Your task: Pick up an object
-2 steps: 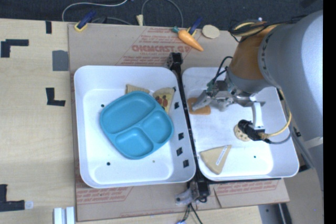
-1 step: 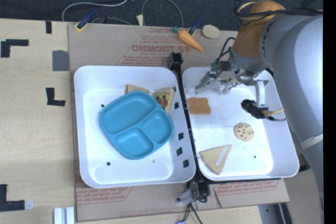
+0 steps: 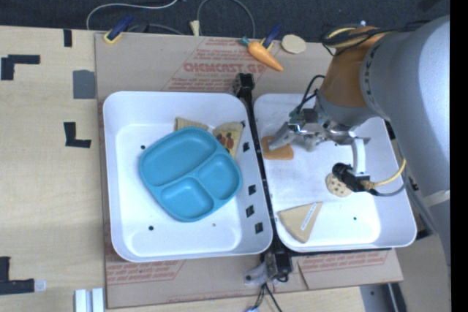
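Orange food piece [image 3: 278,152] lies just left of our end effector [image 3: 292,129] in the right bin [image 3: 395,230], long axis crosswise; finger state we cannot tell.

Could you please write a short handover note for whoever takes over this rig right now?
End effector: low in the right bin, at the orange piece near the divider; whether it grips is unclear.
Right bin also holds a cookie and a tan wedge.
Left bin: blue divided tray lying over some flat pieces.
A toy carrot lies on the cardboard behind the bins.
Done: nothing lifted yet.
Left: secure one object and raise it.
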Motion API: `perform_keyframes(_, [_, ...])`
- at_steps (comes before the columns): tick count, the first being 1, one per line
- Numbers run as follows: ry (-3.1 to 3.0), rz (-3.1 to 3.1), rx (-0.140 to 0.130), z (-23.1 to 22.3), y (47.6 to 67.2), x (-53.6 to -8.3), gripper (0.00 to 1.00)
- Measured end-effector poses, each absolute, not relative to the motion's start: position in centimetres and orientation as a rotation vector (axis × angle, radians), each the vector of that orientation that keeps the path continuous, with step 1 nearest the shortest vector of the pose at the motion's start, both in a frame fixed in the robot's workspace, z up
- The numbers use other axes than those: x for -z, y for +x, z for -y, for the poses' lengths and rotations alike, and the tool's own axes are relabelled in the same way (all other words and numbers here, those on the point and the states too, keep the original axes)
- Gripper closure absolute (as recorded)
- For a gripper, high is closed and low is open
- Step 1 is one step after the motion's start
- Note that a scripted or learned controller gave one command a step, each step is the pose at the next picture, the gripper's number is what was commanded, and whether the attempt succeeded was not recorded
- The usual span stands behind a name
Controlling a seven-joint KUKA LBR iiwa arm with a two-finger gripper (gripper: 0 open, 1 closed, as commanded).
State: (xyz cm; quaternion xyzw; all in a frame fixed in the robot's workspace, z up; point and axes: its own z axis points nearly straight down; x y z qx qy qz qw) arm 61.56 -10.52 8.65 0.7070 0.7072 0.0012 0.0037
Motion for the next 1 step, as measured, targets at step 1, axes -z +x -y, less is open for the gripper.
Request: perform_keyframes(1, [2.216, -2.224, 0.001, 10.06, 67.03, -8.53, 0.00])
